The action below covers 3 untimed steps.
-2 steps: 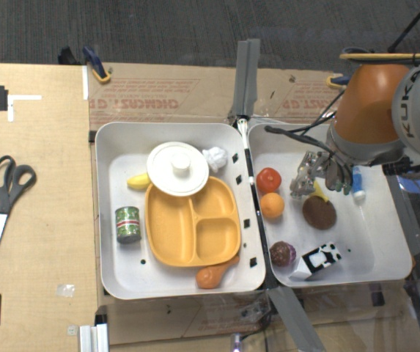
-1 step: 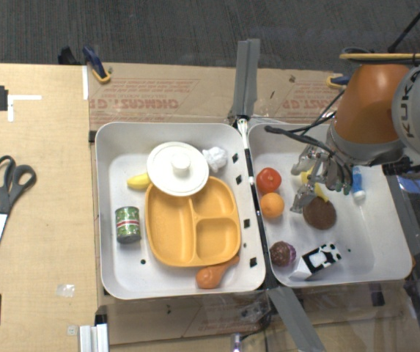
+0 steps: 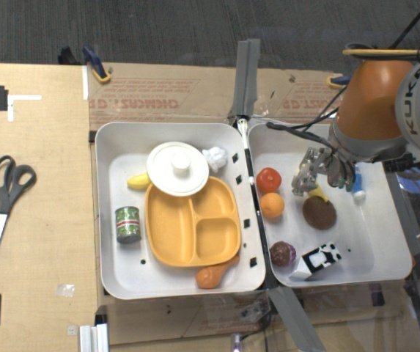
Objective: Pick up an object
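- Gripper (image 3: 306,182) low in right bin (image 3: 374,259), just above a brown round object (image 3: 318,213); something yellow just under the fingers; cannot tell if they grip it.
- Tomato (image 3: 269,179) and orange (image 3: 272,205) near divider; purple ball (image 3: 282,254), black-and-white toy (image 3: 321,258) near front rim.
- Right half of bin floor bare.
- Left bin (image 3: 111,266): yellow tray (image 3: 193,229), white lid (image 3: 178,169), green can (image 3: 127,224).
- Scissors (image 3: 4,196) on table (image 3: 34,270).
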Tool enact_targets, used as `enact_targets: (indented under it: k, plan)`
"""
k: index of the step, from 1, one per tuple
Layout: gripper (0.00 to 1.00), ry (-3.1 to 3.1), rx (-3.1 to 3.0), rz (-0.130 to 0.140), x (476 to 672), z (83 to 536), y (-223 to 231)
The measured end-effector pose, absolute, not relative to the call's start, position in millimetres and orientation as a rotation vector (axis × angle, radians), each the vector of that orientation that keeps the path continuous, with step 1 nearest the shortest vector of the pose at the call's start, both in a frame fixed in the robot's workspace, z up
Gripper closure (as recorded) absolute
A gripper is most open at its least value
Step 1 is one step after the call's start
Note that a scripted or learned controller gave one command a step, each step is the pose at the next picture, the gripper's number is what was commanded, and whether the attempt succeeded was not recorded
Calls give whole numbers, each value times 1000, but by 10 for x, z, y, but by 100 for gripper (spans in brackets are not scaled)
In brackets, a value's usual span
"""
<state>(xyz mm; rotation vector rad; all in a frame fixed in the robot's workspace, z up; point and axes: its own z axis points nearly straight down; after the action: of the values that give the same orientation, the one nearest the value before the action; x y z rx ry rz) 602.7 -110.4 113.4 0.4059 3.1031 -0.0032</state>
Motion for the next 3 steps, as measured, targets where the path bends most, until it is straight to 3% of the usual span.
enact_targets:
  k: [1, 2, 3]
  plan:
    - [0, 3103, 406, -3, 6027, 1134, -1103]
    - [0, 3090, 558, 1, 5929, 924, -1009]
    - [0, 3041, 778, -1, 4974, 921, -941]
